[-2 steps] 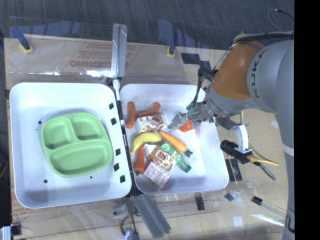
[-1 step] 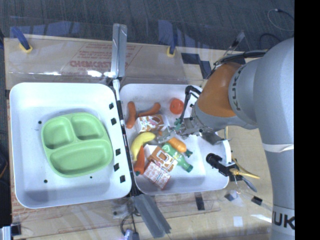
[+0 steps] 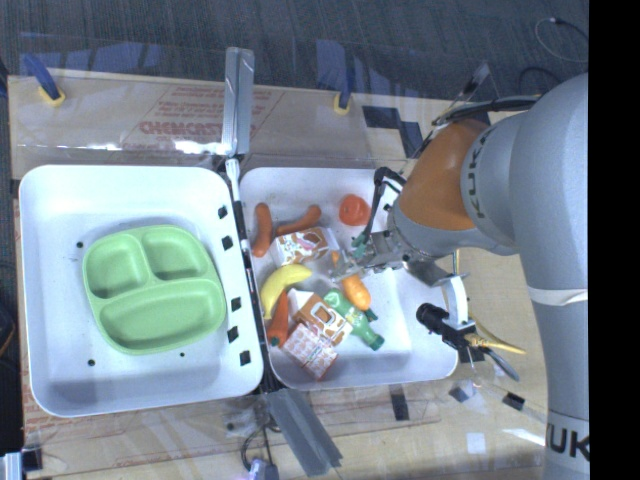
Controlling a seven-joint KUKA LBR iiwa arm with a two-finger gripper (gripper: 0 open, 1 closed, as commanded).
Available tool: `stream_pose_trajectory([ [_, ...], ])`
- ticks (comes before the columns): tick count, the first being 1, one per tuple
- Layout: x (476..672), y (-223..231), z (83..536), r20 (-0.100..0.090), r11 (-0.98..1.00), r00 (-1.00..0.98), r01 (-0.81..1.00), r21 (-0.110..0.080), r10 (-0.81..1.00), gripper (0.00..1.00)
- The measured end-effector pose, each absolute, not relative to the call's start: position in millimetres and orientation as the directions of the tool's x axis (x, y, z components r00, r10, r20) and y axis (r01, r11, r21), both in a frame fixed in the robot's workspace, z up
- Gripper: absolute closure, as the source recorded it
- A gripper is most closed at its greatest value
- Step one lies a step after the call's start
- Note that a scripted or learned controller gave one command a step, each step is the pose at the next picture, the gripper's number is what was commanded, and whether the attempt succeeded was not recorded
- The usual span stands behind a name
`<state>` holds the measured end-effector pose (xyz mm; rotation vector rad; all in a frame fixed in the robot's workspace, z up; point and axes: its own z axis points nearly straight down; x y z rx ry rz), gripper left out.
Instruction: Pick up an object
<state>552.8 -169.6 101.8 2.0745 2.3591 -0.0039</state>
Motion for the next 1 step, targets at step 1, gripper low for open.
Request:
stream_pose_trajectory([
  [1,557.1,-131.7,241.1,0.000,0.392,-0.392,0.920,0.000,0.920,1.00],
])
